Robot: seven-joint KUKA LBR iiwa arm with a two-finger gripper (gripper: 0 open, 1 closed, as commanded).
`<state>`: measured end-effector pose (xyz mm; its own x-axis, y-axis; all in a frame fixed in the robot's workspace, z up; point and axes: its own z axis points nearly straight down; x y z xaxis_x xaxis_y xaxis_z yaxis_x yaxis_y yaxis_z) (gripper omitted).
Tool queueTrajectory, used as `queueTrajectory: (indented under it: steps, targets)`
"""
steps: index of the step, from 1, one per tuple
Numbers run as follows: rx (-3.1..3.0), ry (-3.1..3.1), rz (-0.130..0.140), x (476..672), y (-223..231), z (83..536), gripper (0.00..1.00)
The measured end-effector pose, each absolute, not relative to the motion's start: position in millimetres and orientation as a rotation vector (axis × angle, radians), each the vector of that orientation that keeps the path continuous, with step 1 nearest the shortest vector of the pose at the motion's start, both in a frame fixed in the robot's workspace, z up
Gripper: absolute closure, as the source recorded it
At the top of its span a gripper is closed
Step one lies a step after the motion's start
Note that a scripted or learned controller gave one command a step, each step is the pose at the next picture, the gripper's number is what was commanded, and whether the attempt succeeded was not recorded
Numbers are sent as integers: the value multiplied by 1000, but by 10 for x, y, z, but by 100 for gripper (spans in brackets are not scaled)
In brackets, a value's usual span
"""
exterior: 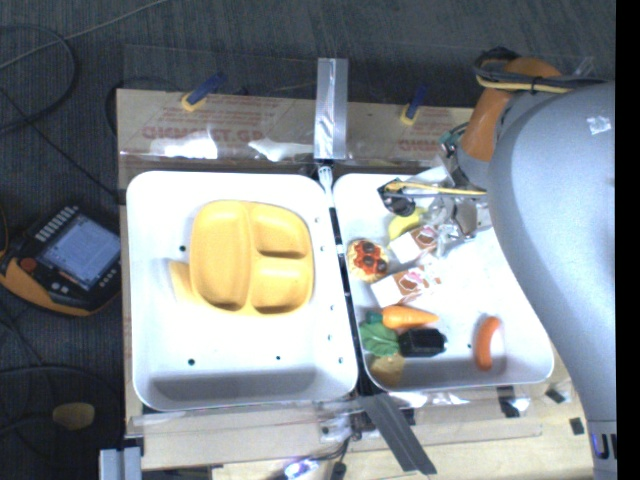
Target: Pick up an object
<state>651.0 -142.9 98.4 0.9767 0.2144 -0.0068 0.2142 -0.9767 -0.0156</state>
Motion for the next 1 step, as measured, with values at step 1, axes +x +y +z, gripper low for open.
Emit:
queueTrajectory:
  steps: [1]
  targets:
    - [-3143,-293,7,6500,-1164,976,100]
